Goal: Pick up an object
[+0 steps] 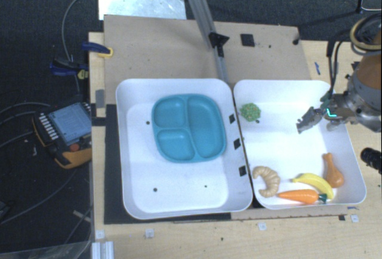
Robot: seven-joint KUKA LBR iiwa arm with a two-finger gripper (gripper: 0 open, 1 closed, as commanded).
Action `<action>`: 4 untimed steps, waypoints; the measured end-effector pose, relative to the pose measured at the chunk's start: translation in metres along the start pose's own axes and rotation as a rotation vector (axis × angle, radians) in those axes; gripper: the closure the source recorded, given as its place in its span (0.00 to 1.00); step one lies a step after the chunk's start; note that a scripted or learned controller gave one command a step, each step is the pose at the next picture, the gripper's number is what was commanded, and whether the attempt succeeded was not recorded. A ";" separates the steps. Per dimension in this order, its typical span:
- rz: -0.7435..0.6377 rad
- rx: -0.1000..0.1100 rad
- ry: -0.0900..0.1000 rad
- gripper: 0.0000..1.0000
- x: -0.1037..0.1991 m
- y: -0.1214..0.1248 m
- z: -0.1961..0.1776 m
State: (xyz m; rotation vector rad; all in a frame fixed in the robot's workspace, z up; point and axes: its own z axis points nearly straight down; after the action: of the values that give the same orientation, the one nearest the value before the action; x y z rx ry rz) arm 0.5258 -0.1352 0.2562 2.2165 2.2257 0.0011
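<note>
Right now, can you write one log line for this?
gripper: over right bin, holding nothing | broccoli: untouched | croissant, carrot: near edge

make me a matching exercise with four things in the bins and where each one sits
Things:
1. plate
2. broccoli
3. croissant
4. drumstick

Places:
A. right bin, near corner on the left-bin side
B. left bin, toward the far side
C. right bin, by the right wall, beyond the banana
D. right bin, far part, close to the left bin

Pairs: 1-B, 2-D, 3-A, 4-C
</note>
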 end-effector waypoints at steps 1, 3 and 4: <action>0.000 -0.001 0.000 0.00 0.000 0.000 0.000; 0.003 0.003 0.001 0.00 -0.001 0.001 0.103; 0.004 0.003 0.001 0.00 -0.004 0.002 0.145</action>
State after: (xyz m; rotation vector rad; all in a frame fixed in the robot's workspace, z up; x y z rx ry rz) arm 0.5284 -0.1388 0.1111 2.2226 2.2234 -0.0021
